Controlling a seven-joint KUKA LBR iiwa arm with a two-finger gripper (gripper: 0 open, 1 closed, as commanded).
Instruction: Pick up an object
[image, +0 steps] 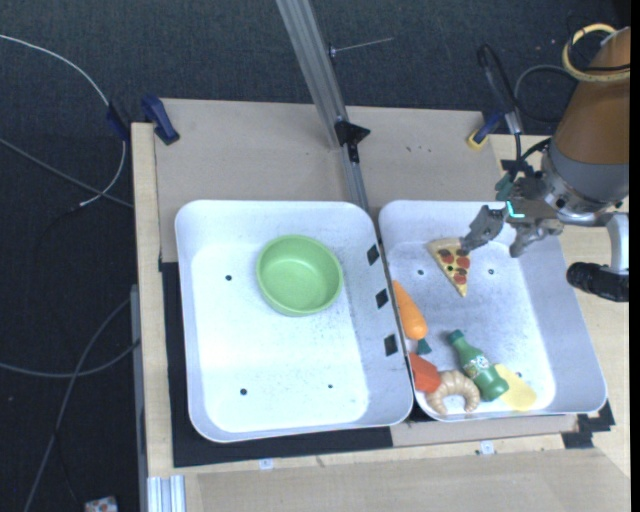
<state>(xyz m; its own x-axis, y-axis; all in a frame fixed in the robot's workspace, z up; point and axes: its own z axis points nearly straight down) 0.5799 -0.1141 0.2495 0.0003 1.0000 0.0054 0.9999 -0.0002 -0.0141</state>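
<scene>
In the right bin (560, 300) lie a pizza slice (452, 264), an orange carrot (408, 311), a green bottle (477, 366), a croissant (455, 391), a red piece (424, 373) and a yellow piece (518, 392). My gripper (503, 233) hangs over the back of that bin, just right of the pizza slice and above it. Its two fingers (480, 229) are spread apart with nothing between them.
The left bin (220, 380) holds a green bowl (299, 274). A metal pole (322, 75) slants down to the gap between the bins. Blue clamps (158, 118) sit on the bench's back corners. A black arm part (598, 280) juts in at the right.
</scene>
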